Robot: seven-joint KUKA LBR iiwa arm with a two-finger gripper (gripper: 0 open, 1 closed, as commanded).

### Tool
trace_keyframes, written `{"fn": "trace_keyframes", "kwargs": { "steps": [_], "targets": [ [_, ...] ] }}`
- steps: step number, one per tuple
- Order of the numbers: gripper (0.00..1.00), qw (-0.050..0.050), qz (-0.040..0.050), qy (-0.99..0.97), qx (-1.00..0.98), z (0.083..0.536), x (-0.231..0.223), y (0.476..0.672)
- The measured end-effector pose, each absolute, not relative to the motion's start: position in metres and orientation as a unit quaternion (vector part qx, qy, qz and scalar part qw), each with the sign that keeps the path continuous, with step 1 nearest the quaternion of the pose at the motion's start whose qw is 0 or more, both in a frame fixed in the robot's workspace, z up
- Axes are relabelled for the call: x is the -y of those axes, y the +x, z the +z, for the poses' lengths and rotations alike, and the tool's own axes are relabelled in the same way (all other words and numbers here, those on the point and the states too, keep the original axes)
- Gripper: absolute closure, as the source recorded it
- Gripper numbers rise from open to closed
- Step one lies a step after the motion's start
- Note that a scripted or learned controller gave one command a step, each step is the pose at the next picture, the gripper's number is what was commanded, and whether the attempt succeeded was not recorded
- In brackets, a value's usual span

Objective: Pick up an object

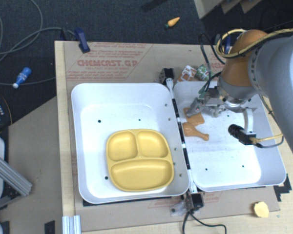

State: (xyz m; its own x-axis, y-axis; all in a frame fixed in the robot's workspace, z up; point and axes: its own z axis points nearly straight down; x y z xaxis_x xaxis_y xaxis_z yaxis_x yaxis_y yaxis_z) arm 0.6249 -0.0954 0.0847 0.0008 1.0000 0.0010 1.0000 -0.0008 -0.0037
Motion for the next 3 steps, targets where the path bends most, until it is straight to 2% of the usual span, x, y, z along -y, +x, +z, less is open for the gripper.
{"fn": "trace_keyframes", "kwargs": {
  "steps": [1,2,3],
  "targets": [
    [1.00,-0.001,-0.0003,-0.707,0.708,0.096,0.095,0.627],
    [0.00,0.000,0.0004,-0.707,0.708,0.095,0.095,0.626],
    [0.00,0.000,0.0002,-0.707,0.707,0.085,0.094,0.608]
  ]
}}
